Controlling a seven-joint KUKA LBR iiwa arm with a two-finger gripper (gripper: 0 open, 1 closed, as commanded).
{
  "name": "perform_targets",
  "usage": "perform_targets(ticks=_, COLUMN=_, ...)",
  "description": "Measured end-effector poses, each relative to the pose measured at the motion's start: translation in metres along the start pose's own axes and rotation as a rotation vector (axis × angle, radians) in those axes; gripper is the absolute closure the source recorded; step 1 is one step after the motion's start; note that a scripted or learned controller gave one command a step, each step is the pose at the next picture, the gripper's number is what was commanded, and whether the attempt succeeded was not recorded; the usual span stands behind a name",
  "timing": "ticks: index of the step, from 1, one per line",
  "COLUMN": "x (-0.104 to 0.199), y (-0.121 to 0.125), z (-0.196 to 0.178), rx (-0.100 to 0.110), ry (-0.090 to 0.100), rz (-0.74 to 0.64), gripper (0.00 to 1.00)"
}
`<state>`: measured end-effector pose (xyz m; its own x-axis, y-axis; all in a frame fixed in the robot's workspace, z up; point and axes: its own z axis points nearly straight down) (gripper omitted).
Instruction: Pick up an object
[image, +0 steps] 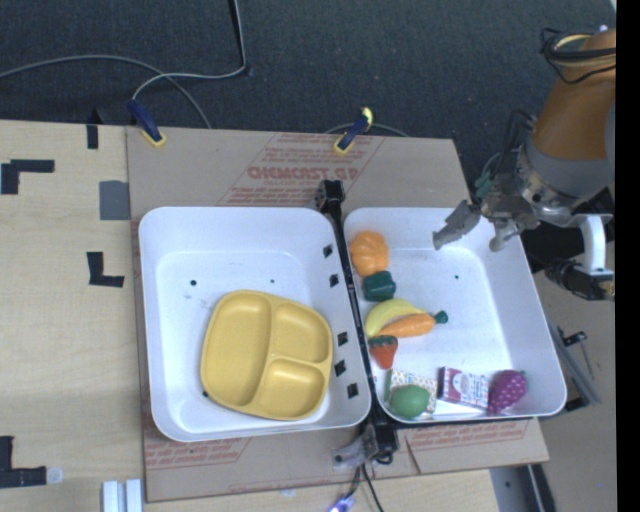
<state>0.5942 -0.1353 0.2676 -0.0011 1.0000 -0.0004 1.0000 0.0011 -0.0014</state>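
My gripper (474, 232) hangs over the far right part of the right bin (500, 300), fingers spread open with nothing between them. Along the bin's left side lie an orange fruit (368, 250), a dark green pepper (378, 286), a yellow banana (385, 313), a carrot (410, 325) and a red strawberry (384, 350). At the near edge sit a green lime (408, 401), a small printed carton (460, 388) and purple grapes (507, 389). The gripper is well above and to the right of the orange fruit.
The left bin (170, 260) holds a yellow divided plate (266, 353). Both bins rest on a cardboard sheet (290, 170) clamped at the back. Black clips line the divider between the bins. Cables run across the dark floor behind.
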Motion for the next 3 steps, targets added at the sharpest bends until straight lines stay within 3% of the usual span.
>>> perform_targets(ticks=1, x=0.043, y=-0.01, z=0.139, rx=0.004, ry=0.002, rz=-0.001, gripper=0.0)
perform_targets(ticks=2, x=0.039, y=-0.041, z=0.178, rx=-0.015, ry=-0.003, rz=0.0, gripper=0.0)
perform_targets(ticks=3, x=0.025, y=-0.055, z=0.181, rx=-0.006, ry=0.0, rz=0.0, gripper=0.0)
